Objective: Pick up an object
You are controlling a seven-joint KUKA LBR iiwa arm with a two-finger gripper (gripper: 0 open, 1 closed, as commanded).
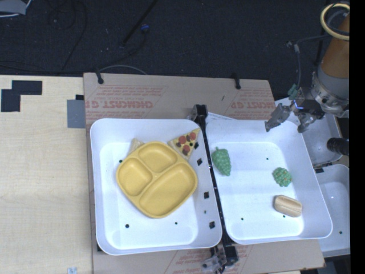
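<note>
claw [290, 119] spread open and empty above right bin [251, 233], knobbly green grapes [221, 161], smooth oblong bun [287, 205]

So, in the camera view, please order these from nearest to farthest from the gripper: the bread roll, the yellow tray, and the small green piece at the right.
From the gripper, above the right bin's far corner:
1. Small green piece, right bin, right side.
2. Bread roll, right bin, nearer the front.
3. Yellow tray, left bin.
</note>
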